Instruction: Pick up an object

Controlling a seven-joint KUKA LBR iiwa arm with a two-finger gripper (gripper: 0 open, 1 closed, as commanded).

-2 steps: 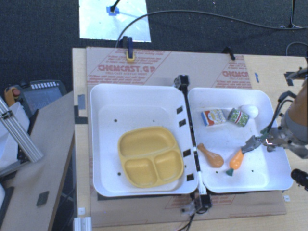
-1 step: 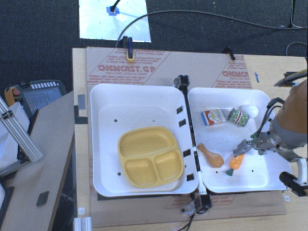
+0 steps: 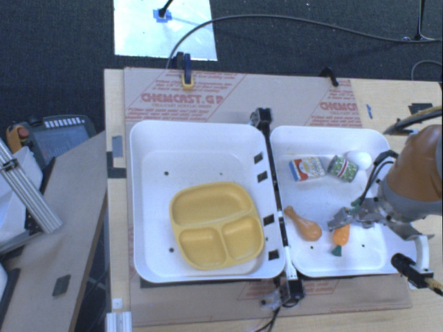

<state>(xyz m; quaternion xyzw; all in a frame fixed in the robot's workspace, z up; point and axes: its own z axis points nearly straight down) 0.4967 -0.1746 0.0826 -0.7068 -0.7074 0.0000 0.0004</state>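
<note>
Where visible, carrot [image 3: 340, 236] seemingly under fingers [image 3: 344, 219].

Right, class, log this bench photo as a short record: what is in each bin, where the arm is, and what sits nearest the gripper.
left bin: yellow divided tray
right bin: toy drumstick, toy carrot, small carton, green-labelled can
arm: over the right bin's right side
gripper: just above the carrot
gripper fingers: state unclear
carrot held: not visibly
</note>
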